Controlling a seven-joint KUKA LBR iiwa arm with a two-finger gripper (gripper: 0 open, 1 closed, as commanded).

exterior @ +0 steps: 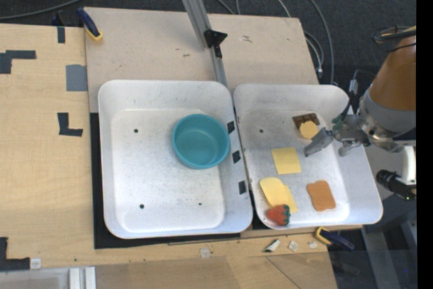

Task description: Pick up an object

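Gripper low over right bin, nothing held

Gripper (329,140) sat inside the right bin (270,99), toward its right wall and about midway along it, reached in from the right. One grey finger (318,143) angled down-left toward the bin floor; the other was harder to separate from the wrist hardware. The spread looked narrow, with no object between the tips.

Contents of the right bin: a small round yellow piece (309,129) resting on a brown block (304,121) near the far right part of the floor, just beside the visible fingertip on its far-left side, close but apparently not touching. A flat yellow square (286,160) lay near the bin centre, nearer the front than the fingertip and to its left. An orange slab (321,195) lay near the front right corner; a pale yellow slab (277,191) and a red piece with green top (278,214) lay at the front left corner, touching each other. The left bin (118,105) held a teal bowl (200,140) close to its right wall.

Judgement: the round yellow piece was the nearest candidate. All items looked like toy food, so likely light and rigid, not fragile. The flat slabs offered little height to pinch and might slide on the smooth floor. The round piece would be best taken across its width, though it could slip off the block. The fingers probably needed opening before closing on it.
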